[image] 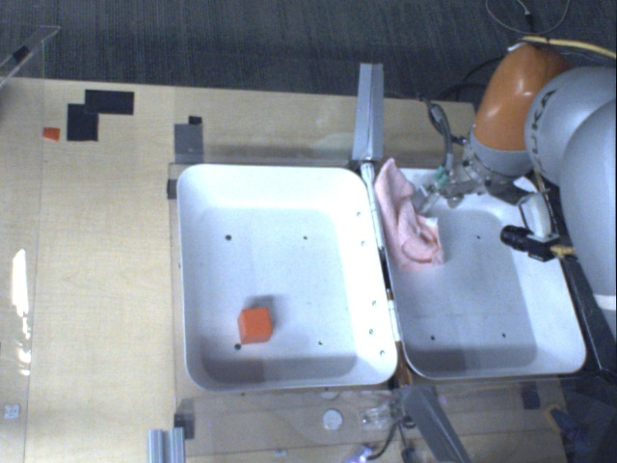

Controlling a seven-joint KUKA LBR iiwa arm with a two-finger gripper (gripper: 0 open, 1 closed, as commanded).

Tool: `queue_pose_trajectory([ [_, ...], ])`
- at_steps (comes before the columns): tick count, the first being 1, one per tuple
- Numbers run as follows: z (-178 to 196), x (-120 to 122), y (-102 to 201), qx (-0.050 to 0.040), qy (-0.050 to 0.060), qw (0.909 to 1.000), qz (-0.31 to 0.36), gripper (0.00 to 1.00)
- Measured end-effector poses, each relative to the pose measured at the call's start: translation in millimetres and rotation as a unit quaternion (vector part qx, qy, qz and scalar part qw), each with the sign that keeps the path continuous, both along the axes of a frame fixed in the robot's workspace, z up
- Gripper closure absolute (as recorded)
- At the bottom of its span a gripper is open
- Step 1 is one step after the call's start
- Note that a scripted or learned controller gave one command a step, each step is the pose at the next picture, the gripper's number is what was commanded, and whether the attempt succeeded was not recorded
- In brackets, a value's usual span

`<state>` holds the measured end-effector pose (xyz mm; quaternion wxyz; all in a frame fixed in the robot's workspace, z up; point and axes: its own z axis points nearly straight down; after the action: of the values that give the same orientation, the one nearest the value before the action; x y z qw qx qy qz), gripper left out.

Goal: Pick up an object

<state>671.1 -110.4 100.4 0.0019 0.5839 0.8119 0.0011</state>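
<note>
A crumpled pink cloth lies against the left wall of the right bin, draped up toward the divider. My gripper sits low at the back left corner of that bin, right at the cloth's upper right edge. The grey arm with its orange band reaches in from the back right. An orange block rests near the front of the left bin, far from the gripper.
A grey metal post stands at the back between the two bins. Black and orange markers lie on the wooden bench at the far left. A black cable fitting juts over the right bin.
</note>
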Motion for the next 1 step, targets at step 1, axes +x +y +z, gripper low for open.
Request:
queue_pose_trajectory([
  [1,-12.1,-35.6,-17.5,-0.0009,-0.003,0.9981,0.062,0.0],
])
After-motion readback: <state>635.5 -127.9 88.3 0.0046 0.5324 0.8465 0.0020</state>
